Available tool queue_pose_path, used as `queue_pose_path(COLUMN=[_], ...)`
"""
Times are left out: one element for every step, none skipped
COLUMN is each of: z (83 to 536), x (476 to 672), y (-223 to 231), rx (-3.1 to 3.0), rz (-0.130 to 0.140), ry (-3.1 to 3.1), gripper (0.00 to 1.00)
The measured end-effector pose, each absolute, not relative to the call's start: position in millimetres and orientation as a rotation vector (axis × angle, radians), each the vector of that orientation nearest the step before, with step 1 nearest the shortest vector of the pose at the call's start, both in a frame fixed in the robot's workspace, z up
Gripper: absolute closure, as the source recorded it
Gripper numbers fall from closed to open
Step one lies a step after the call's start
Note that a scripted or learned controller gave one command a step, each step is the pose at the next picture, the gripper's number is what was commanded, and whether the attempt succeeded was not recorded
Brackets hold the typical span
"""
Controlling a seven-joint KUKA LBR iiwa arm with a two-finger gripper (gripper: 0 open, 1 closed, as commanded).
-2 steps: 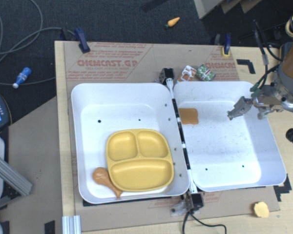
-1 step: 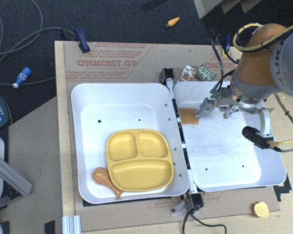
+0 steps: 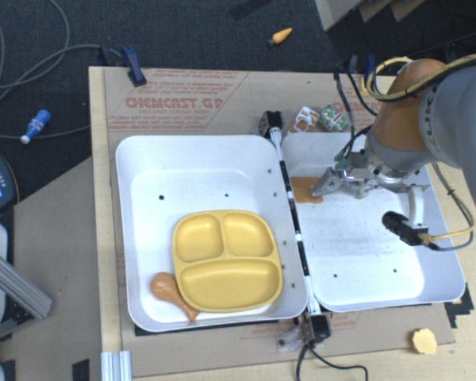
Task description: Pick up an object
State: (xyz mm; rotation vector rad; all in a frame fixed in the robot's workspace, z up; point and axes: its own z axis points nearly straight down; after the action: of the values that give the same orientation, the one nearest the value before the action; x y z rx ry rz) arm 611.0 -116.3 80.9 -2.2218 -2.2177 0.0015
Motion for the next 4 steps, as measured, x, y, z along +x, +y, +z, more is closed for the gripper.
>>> queue_pose_path(z=[85.5, 85.0, 84.9, 85.0], x=[668.3, 666.9, 651.3, 639.4], y=[-137.1, -90.7, -91.5, -94.4], rx=[-2.223, -2.215, -2.221, -2.221], rz=[-0.004, 0.000, 0.003, 0.003], ry=[-2.229, -2.225, -2.218, -2.219], gripper=[0.00, 0.00, 0.00, 0.00])
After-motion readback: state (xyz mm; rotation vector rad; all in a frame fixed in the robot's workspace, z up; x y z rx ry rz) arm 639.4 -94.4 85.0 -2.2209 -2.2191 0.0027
